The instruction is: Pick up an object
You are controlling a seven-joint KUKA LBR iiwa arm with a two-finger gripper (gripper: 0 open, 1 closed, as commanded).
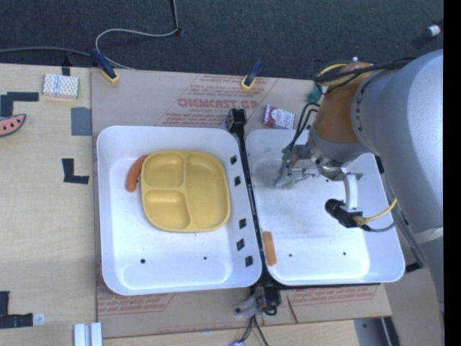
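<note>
Nearest us we count two white bins: the left bin (122,265) and the right bin (360,265). One small orange piece (269,248) lies at the right bin's near left edge. Farther back, one yellow divided plate (186,190) sits beside one orange sausage (132,174). The gripper (289,175) hangs over the right bin's floor, fingers parted, grasping nothing.
</note>
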